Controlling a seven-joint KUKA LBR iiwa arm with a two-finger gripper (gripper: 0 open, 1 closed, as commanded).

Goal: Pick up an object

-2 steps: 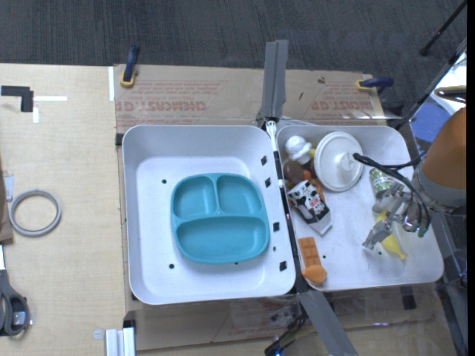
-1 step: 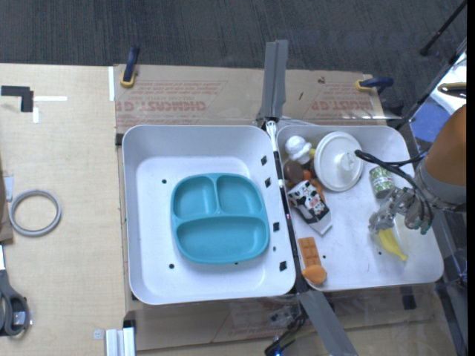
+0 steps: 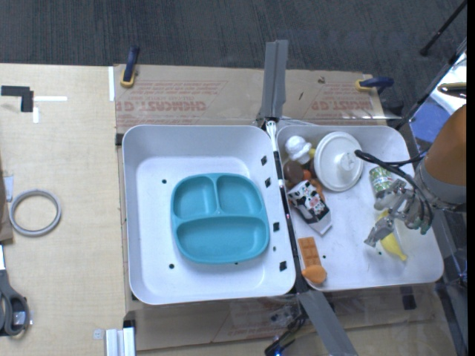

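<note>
Now, nearest you, at the 6 o'clock edge of the right bin [image 3: 349,277], an orange piece [image 3: 315,274] lies against the wall, with an orange waffle-like block [image 3: 309,252] touching it just above. Over at that bin's 4 o'clock, a yellow object [image 3: 395,248] rests on the floor, and the gripper [image 3: 380,232] sits right at its upper left; its jaws look slightly parted, though you can't see anything clamped between them. The arm [image 3: 449,165] comes in from 3 o'clock, and a crumpled clear bottle with a green label [image 3: 382,180] lies just above the gripper. Near the divider, a black-and-white cow-patterned carton [image 3: 310,202] lies tilted, with a brown item [image 3: 294,173] beside it at 11 o'clock. Farther back, a white round lid [image 3: 338,162] lies toward the bin's 12 o'clock, and a small white bottle [image 3: 298,149] is close to its left. In the left bin [image 3: 141,221], a teal divided plate [image 3: 220,217] lies flat at the centre. Well out at 9 o'clock, a grey tape ring [image 3: 33,212] lies on the bench [image 3: 59,154].
</note>
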